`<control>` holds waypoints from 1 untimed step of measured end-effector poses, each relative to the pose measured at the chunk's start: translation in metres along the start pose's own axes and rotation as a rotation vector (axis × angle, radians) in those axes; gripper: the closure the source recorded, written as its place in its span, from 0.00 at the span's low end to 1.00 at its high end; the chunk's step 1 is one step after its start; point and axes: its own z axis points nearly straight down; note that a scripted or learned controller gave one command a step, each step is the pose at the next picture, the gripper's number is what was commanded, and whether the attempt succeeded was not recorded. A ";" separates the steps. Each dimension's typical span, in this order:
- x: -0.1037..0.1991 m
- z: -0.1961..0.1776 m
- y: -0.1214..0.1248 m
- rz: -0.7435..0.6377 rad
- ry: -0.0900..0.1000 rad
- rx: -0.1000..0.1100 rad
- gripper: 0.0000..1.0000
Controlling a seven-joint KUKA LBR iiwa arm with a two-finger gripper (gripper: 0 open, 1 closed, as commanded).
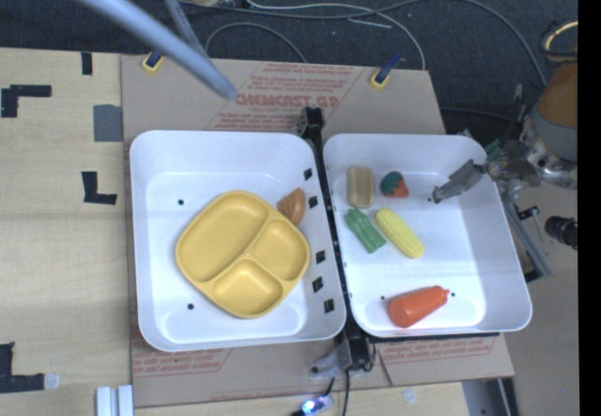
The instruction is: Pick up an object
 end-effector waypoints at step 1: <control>0.000 -0.007 0.003 -0.003 -0.003 -0.012 0.00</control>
